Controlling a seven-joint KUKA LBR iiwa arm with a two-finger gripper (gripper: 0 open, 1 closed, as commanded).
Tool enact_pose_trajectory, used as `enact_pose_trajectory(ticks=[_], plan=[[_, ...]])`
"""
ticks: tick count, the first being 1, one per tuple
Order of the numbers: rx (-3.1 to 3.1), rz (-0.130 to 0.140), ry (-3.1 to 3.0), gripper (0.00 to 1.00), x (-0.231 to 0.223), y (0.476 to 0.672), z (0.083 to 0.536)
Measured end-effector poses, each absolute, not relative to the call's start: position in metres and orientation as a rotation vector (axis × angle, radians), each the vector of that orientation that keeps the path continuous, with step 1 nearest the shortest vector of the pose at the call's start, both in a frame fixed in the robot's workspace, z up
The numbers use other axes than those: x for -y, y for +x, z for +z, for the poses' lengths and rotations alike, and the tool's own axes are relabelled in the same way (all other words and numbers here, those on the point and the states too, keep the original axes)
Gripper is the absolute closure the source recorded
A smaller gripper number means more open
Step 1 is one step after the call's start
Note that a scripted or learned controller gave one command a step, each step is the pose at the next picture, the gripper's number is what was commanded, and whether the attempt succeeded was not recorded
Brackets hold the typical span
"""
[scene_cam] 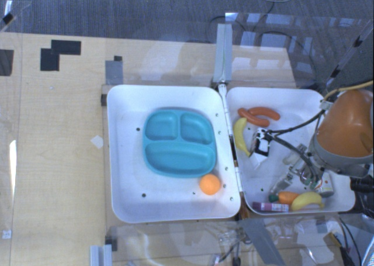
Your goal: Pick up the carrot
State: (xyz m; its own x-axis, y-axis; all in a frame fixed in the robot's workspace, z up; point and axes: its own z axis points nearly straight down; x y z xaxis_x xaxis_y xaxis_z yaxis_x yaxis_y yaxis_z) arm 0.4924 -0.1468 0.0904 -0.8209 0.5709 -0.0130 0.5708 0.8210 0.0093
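Camera view: we're closing in on the carrot (288, 197) at the right bin's (304, 98) front edge.
Our pincer (284, 184) hangs just above it, spread narrow, empty; next we drop straight and squeeze, avoiding the banana (307, 201).

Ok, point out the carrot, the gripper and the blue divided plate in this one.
carrot (288, 197), camera view, middle of its visible orange body.
gripper (283, 187), camera view, between its fingertips, just above the carrot.
blue divided plate (177, 159), camera view, floor of its large compartment.
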Motion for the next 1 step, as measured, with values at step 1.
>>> enact_pose_trajectory(ticks=[1], plan=[[-3.082, 0.0, 0.495, 0.0, 0.1742, 0.4931, 0.0907]])
